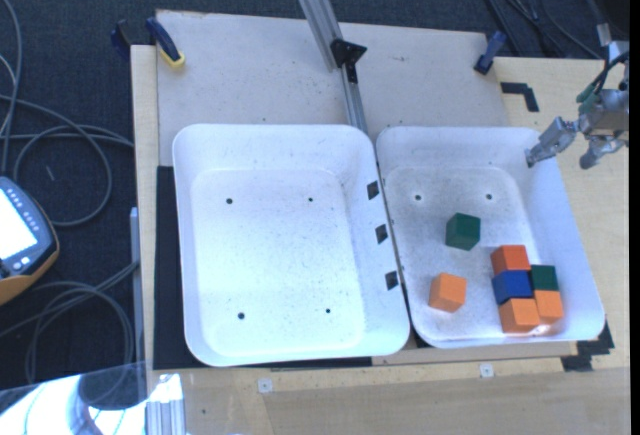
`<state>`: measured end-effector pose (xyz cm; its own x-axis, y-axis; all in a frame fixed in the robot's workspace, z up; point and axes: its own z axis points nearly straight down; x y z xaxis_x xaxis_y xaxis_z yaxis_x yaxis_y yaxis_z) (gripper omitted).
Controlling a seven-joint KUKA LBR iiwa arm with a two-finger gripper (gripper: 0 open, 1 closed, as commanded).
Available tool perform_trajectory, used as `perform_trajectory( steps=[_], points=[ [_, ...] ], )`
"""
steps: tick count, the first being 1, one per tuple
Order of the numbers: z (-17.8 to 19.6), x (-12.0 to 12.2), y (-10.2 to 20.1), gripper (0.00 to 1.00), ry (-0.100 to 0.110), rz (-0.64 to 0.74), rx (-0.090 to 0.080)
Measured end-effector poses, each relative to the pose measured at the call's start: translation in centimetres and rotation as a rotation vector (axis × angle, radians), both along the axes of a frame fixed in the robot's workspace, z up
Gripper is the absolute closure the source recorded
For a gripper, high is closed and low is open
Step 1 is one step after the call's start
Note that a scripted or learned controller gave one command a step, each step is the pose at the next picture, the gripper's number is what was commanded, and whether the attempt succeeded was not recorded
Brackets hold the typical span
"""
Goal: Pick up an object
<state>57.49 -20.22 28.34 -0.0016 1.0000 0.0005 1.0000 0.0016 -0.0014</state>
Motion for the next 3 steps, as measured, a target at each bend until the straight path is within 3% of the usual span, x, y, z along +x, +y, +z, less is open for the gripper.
perform_trajectory(
  steps=[1, 2, 3],
  points=[
    [-8.9, -5.3, 3.9, 0.00, 0.010, -0.001, 0.005],
    [-18.8, -6.2, 0.0, 0.00, 0.007, -0.005, 0.003],
    [-18.4, -3.8, 4.2, 0.00, -0.003, 0.003, -0.001]
  ],
)
